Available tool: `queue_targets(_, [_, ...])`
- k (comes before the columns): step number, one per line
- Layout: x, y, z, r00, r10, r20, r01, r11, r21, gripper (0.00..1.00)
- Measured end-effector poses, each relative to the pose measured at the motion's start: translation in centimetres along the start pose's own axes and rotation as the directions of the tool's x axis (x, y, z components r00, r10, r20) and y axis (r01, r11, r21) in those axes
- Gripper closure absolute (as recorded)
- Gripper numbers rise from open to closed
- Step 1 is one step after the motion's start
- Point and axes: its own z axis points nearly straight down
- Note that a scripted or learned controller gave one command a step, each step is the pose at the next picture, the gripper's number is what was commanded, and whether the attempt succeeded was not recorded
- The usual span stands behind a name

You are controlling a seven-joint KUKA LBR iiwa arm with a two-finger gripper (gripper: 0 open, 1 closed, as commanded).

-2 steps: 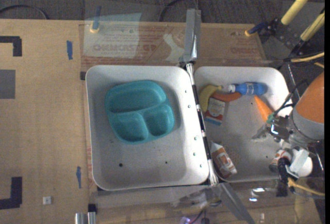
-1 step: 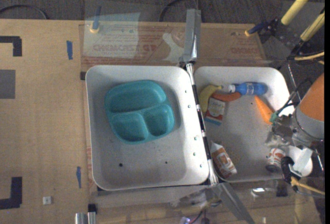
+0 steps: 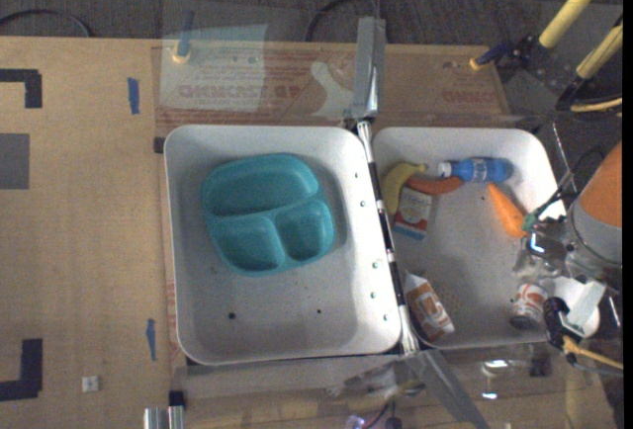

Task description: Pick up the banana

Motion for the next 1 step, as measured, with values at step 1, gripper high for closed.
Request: queue_targets(1, [-0.21, 0.05, -0.93, 1.000, 0.004, 0.001, -0.004, 1.000, -0.001, 1.00])
